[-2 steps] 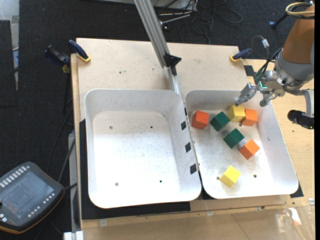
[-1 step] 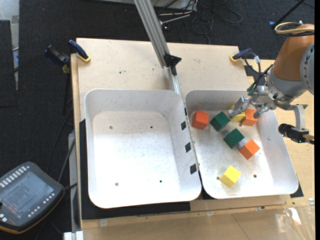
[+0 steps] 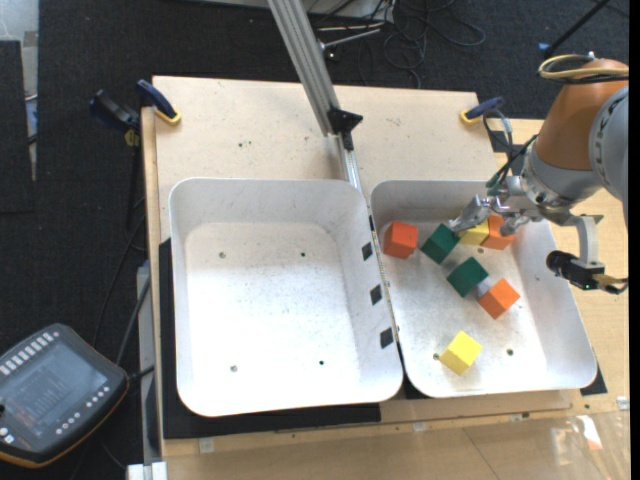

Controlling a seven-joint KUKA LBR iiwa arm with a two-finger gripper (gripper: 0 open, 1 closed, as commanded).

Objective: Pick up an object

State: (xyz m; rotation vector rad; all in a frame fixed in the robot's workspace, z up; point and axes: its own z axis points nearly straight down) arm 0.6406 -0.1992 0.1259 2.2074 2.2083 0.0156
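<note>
A: Report the position of the two-finger metal gripper (image 3: 478,218).

B: It hangs over the upper part of the right shallow white plastic bin (image 3: 560,313), at the end of the grey arm with the orange band (image 3: 580,133), which enters from 3 o'clock.

A: How wide are the fingers?

B: That cannot be read. The fingertips merge with the blocks beneath them, so neither the gap nor any contact can be confirmed. No block is visibly between the fingers.

A: List the objects around the tip.

B: A dark green cube (image 3: 439,243) sits just at 8 o'clock of the tip. A small yellow block (image 3: 476,234) and an orange block (image 3: 499,232) lie directly under the gripper body, partly covered by it. They sit close together, and whether they touch cannot be determined.

A: The remaining contents of the right bin?

B: An orange cube (image 3: 401,239) lies at 9 o'clock of the dark green cube, near the bin's left wall. A second green cube (image 3: 466,276) sits near the bin's centre, with another orange cube (image 3: 499,297) touching it at 4 o'clock. A yellow cube (image 3: 461,352) lies apart from the others toward 6 o'clock, near the front wall.

A: The left shallow white bin (image 3: 190,268)?

B: It stands beside the right bin, with their adjacent walls meeting along the middle of the bench.
</note>
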